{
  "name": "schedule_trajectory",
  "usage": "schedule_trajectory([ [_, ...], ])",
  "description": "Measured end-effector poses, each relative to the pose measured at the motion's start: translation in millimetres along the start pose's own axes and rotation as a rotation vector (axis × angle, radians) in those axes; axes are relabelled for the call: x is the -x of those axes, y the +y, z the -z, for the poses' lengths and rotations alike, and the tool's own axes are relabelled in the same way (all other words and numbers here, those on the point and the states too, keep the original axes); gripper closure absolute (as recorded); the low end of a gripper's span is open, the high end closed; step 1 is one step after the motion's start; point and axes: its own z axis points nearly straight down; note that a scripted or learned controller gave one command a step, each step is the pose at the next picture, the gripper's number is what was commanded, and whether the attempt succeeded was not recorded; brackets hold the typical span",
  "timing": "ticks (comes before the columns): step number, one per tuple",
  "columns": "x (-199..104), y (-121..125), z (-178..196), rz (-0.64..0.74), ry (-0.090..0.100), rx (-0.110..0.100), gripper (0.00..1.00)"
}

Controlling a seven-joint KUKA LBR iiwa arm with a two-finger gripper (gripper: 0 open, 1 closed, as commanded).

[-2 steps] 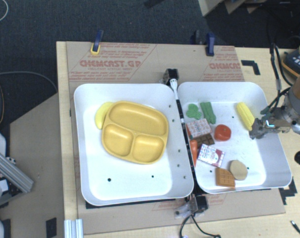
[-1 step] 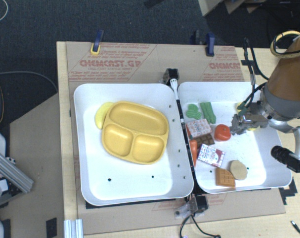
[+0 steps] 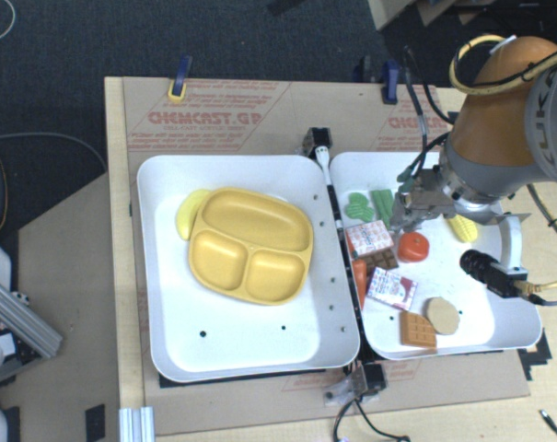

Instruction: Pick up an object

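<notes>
Camera view, looking down at a slant on the worktop (image 3: pixel 260 109): two shallow white bins sit side by side on brown cardboard. Left bin (image 3: pixel 168 320) holds a yellow divided tray (image 3: pixel 250 245), lying flat with three compartments facing up, and a yellow piece peeks out from under its upper left edge. Right bin (image 3: pixel 499 325) holds the small objects: a green piece (image 3: pixel 368 205) near the top left, a red-and-white packet (image 3: pixel 369 238) just below it, a red round toy (image 3: pixel 413 246) beside that packet, a dark brown block (image 3: pixel 383 260), a white-and-purple packet (image 3: pixel 389 289), an orange strip (image 3: pixel 360 282) along the bin's left wall, a waffle-like biscuit (image 3: pixel 418 331) and a pale round cookie (image 3: pixel 443 316) near the bottom, and a small yellow piece (image 3: pixel 462 227) to the right. From the right the grey arm with its orange band (image 3: pixel 494 109) reaches over this bin. Its claw (image 3: pixel 409 208) hangs low just above the red round toy and the red-and-white packet; whether it is wide or narrow I cannot tell, and nothing shows between its tips.
</notes>
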Motion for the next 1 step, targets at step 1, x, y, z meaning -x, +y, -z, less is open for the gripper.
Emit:
schedule_trajectory([
  [1, -45.3, 11.7, 9.7, -0.001, 0.000, 0.000, 1.00],
])
